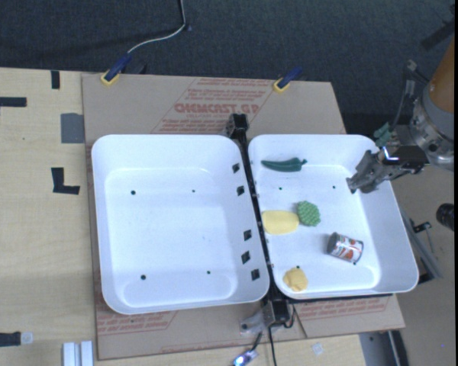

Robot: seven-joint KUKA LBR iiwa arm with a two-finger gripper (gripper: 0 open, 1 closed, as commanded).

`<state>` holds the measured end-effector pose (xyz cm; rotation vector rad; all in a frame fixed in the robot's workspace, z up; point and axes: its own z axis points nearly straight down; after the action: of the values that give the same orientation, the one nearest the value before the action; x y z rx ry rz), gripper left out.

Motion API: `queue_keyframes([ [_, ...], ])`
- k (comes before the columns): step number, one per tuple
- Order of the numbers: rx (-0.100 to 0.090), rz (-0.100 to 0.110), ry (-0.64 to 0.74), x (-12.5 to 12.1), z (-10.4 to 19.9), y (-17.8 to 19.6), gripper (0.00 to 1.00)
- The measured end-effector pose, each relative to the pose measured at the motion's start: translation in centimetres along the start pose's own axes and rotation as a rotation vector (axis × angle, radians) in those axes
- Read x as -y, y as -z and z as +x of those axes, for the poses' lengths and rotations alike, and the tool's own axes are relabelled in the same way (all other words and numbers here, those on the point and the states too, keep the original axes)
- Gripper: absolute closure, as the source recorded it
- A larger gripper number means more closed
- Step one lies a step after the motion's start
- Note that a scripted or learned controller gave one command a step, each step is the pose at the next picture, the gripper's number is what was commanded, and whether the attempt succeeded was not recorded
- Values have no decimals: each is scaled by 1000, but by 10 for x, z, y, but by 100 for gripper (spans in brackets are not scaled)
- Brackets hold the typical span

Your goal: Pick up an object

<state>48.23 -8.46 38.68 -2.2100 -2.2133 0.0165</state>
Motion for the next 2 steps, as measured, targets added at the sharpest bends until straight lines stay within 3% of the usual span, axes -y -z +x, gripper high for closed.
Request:
queue_keyframes([
  [1,4,-30,2,0,12,119,100],
  [2,4,-21,-2,1,-17,150,100],
])
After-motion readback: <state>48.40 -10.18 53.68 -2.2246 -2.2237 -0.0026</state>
